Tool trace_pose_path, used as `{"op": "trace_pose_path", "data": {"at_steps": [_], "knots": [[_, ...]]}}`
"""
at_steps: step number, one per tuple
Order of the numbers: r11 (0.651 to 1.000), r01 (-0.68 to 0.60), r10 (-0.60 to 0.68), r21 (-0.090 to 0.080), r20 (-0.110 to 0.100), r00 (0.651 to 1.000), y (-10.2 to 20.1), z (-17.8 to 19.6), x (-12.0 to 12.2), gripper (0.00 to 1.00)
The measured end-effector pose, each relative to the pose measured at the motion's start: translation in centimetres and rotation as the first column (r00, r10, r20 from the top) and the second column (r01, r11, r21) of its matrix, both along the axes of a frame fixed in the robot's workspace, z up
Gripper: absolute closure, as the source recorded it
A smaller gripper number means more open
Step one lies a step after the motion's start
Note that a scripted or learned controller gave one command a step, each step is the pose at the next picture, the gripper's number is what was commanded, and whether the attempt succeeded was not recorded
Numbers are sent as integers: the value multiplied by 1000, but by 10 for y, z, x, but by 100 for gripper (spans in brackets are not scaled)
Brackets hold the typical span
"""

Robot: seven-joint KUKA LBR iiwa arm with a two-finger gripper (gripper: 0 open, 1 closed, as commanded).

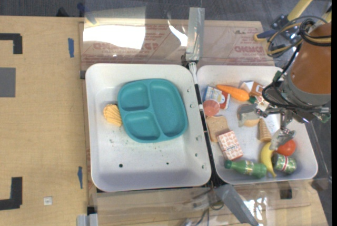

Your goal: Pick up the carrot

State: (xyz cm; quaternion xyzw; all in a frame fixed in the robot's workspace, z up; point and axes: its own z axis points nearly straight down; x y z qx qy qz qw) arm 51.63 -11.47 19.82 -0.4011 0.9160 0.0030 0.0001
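The carrot (pixel 234 92), orange with a green tip, lies flat near the back of the right bin (pixel 310 169), pointing left-right. My gripper (pixel 283 133) hangs from the grey arm with its orange band at the bin's right side. It hovers over a red tomato (pixel 287 147) and a white card (pixel 271 124). The carrot is well to the gripper's left and further back, with nothing touching it from above.
Around the carrot lie a small carton (pixel 213 96), a red disc (pixel 211 108), a grey piece (pixel 245 111), a cone (pixel 264 130), a pink box (pixel 230 145), a banana (pixel 266 157), a green bottle (pixel 247 168) and a can (pixel 285 164). The left bin (pixel 105 167) holds a teal divided plate (pixel 152 110) and a yellow shell (pixel 112 114).
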Motion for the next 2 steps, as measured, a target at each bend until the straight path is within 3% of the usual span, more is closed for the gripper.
{"op": "trace_pose_path", "data": {"at_steps": [1,2], "knots": [[989,146,-146,-2,19,989,-10,-108,74,0],[956,-293,293,-5,9,956,-16,-111,111,0]]}}
